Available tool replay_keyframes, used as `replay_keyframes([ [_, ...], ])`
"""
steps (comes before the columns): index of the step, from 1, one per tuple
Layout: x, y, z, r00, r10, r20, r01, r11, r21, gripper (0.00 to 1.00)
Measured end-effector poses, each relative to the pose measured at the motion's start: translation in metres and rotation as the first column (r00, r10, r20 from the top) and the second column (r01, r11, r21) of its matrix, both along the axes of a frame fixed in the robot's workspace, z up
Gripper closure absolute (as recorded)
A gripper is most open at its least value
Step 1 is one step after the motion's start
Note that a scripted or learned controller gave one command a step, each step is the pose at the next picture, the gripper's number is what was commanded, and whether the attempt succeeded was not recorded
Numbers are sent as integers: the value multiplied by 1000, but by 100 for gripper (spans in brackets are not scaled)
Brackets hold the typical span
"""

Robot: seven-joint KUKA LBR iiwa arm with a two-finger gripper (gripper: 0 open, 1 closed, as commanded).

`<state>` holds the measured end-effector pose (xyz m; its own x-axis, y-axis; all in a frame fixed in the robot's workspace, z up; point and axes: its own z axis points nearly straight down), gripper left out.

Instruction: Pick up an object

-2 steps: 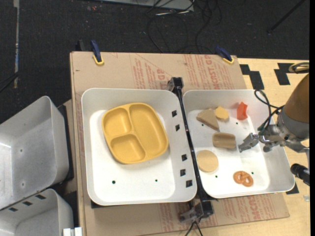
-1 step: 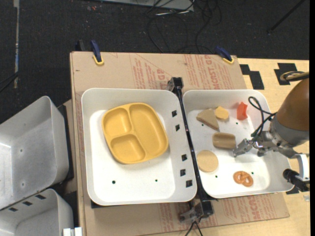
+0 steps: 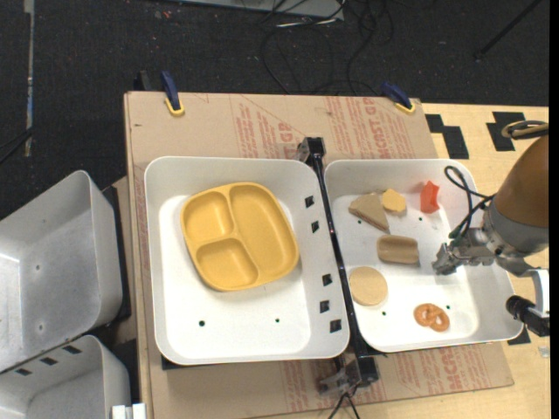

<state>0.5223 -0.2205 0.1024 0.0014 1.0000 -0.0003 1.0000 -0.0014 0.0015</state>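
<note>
The gripper (image 3: 447,258) is hovering low over the right bin (image 3: 489,326), near its right wall, with the grey arm (image 3: 522,208) and its orange band reaching in from the right edge and bending down toward the bin floor. Closest to the fingertips is sitting a tan block (image 3: 398,250), a short rounded brick, its long axis running left to right across the bin and lying flat just to the left of the gripper. Above it a tan wedge (image 3: 370,210) is pointing down and to the right, touching a small yellow piece (image 3: 394,201), and a red piece (image 3: 429,196) is standing beside them. A pale round disc (image 3: 368,285) and an orange pretzel (image 3: 431,317) are lying nearer the front. Whether the jaws are wide or closed is hard to make out here; it cannot be told, and nothing is showing between them. In the left bin (image 3: 231,339) a yellow divided plate (image 3: 238,234) is resting, tilted askew.
</note>
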Motion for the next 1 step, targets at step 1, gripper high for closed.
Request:
replay_keyframes([
  [1,-3,3,44,1000,4,3,-4,1000,-2,100],
])
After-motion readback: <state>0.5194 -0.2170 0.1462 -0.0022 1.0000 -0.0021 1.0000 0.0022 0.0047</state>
